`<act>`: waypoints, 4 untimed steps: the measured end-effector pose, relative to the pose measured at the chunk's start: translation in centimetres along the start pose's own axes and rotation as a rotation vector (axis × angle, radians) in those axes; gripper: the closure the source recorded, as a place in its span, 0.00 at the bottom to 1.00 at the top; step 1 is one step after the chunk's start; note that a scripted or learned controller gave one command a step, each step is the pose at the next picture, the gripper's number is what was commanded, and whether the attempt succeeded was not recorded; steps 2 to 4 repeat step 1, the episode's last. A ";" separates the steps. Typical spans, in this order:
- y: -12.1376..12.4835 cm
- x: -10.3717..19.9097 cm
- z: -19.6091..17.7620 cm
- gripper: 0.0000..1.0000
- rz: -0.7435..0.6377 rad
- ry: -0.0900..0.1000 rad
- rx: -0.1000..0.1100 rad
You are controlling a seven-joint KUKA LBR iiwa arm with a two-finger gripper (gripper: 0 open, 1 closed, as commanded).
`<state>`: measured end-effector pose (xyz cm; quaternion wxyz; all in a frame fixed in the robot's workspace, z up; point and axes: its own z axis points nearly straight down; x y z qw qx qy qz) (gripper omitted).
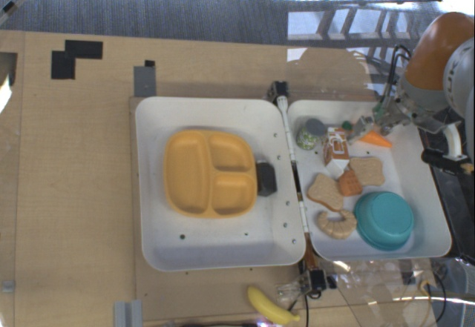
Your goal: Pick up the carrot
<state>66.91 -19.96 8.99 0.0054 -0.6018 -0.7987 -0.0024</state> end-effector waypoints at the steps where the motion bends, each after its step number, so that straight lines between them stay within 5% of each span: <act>1: 0.3 -0.1 -1.4 1.00 -0.008 -0.009 -0.008; 4: 0.3 -0.1 -1.4 1.00 -0.008 -0.009 -0.008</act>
